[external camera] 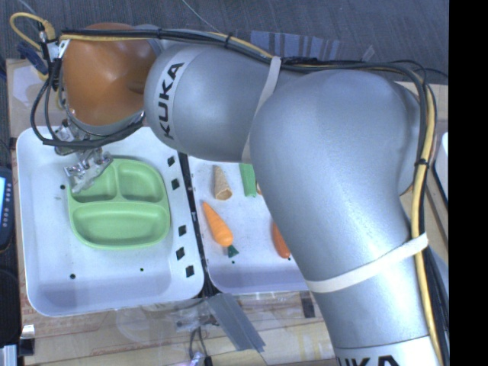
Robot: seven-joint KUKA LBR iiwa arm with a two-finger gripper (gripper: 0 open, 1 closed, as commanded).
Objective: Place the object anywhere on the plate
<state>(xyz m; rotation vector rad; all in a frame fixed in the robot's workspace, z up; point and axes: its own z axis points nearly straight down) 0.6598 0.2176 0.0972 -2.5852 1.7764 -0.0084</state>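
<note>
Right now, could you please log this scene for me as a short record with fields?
arm: grey KUKA arm reaching in from the right across both bins
end effector: over the plate's upper left corner; nothing visibly held
plate: green divided plate in the left bin
right bin contents: carrot, tan cone-shaped piece, green stick, another orange piece partly hidden by the arm
task state: no object seen on the plate yet
</note>
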